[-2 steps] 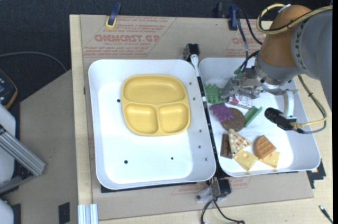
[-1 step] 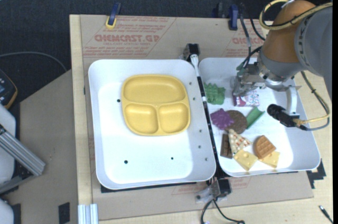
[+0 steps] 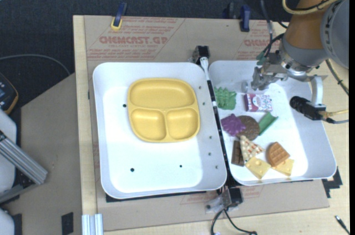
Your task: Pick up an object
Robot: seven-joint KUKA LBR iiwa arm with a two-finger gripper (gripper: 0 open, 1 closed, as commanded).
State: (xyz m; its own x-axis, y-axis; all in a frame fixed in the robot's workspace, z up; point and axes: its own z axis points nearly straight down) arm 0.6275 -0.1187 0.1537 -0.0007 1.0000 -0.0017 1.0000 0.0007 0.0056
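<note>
Brightness: even and fairly bright over the bench; the dark floor around it reads dim.
Glare: the left white bin (image 3: pixel 111 134) is washed out along its floor and near rim, with little surface detail left.
Shadows: soft and short; a faint one lies under the yellow divided plate (image 3: pixel 163 108) and beside the food pieces in the right white bin (image 3: pixel 316 139).
Highlights: a soft sheen sits on the arm's orange band (image 3: pixel 310 12).
Sharpness: moderate; the print on the cardboard sheet (image 3: pixel 138 37) is legible but soft.
Edges: corners look slightly blurred and darker.
</note>
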